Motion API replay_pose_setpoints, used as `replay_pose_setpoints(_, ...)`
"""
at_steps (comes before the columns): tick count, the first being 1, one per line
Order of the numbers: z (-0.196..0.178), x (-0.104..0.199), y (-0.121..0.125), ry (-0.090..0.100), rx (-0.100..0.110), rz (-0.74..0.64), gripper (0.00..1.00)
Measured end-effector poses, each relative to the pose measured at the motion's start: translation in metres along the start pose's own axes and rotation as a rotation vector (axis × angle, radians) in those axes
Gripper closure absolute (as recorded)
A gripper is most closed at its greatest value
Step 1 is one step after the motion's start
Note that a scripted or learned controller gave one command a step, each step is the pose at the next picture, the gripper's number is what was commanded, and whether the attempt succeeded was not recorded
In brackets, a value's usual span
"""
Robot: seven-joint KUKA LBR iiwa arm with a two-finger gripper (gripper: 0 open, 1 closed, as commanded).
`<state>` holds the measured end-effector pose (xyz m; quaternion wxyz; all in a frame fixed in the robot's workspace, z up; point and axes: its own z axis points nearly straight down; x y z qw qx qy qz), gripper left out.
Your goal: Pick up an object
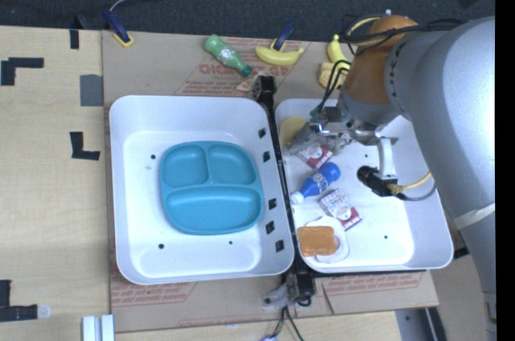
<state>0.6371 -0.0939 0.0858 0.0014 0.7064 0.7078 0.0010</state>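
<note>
My gripper [325, 129] reaches down into the right bin [418, 239] near its back left corner, under the orange wrist band. It sits right over a crumpled silver packet [308, 145] and beside a yellow item [291, 125]. In front of it lie a blue and white bottle [319, 180], a red and white packet [339, 207] and an orange, toast-like piece [319, 239]. I cannot make out anything lifted off the bin floor.
The left bin [137, 251] holds a blue divided plate [212, 186]. Behind the bins lie a green bottle [226, 55], a banana [279, 54] and another yellow toy [333, 51]. The arm's grey body [459, 114] covers the right bin's far right side.
</note>
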Motion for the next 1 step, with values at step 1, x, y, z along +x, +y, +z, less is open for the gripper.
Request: replay_pose_setpoints(1,-0.0095,0.0000,-0.0003,0.000,0.001,-0.001,1.00)
